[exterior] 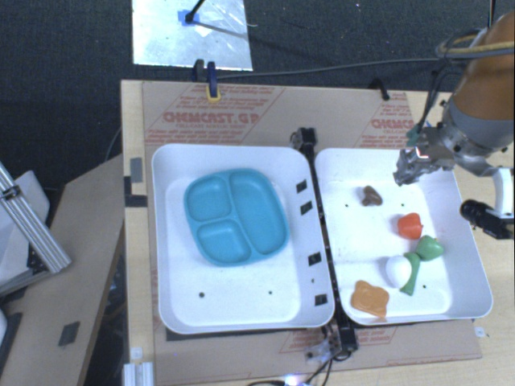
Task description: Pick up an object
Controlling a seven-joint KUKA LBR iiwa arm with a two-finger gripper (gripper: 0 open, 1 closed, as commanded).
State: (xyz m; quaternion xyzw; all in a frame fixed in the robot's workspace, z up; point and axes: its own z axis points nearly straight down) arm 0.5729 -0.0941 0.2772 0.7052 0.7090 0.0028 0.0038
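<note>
Tool [413, 166] above right bin [469, 240], near brown lump [370, 195]; whether clenched or released, cannot tell.

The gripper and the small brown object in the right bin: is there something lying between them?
No. In the camera view, only bare white bin floor separates the gripper from the brown object.

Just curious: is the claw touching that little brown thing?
Apart. The camera view shows bare white bin floor between the gripper and the brown object.
</note>
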